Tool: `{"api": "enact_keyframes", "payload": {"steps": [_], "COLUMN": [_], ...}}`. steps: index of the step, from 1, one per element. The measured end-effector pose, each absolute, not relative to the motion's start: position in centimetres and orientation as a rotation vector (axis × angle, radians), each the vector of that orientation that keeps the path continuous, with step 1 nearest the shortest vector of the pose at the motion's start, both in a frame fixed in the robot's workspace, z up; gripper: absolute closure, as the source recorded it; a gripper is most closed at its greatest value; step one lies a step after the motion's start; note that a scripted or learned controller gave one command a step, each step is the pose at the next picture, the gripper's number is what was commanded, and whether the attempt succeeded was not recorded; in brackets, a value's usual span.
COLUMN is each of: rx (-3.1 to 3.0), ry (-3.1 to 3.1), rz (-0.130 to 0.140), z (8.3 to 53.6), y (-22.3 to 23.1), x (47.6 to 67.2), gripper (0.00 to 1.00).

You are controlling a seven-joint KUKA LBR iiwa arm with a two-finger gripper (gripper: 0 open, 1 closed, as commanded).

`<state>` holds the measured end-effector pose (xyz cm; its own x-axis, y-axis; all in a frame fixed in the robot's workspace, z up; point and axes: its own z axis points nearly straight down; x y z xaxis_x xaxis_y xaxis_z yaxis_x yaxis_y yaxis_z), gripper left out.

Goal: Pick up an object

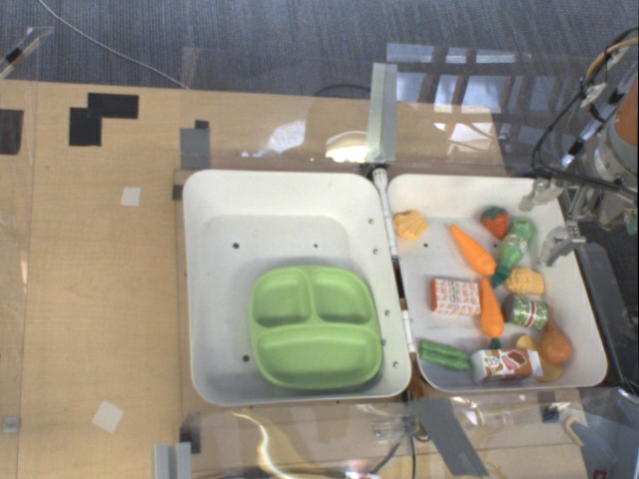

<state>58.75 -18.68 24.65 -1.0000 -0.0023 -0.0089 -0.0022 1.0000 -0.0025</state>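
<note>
Gripper at right bin's upper-right rim, above the toy pile; finger state cannot be told. Beside it: green bottle, strawberry. Carrot near bin centre, corn just below the bottle. Green divided plate in left bin.

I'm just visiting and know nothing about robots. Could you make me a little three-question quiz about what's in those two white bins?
1. True or false: the green divided plate lies in the left bin.
2. Which lies nearer the divider between the bins: A) the red patterned box, B) the corn cob?
3. Fill in: the two carrots in the right bin are coloured ____.

Key: 1 true; 2 A; 3 orange.
</note>
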Motion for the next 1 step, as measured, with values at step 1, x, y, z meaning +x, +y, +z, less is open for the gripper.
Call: {"api": "enact_keyframes", "payload": {"steps": [1], "rx": [-0.146], "ry": [3.11], "rz": [-0.013], "z": [11.63], "y": [-16.91], "x": [55.58], "gripper": [0.0]}}
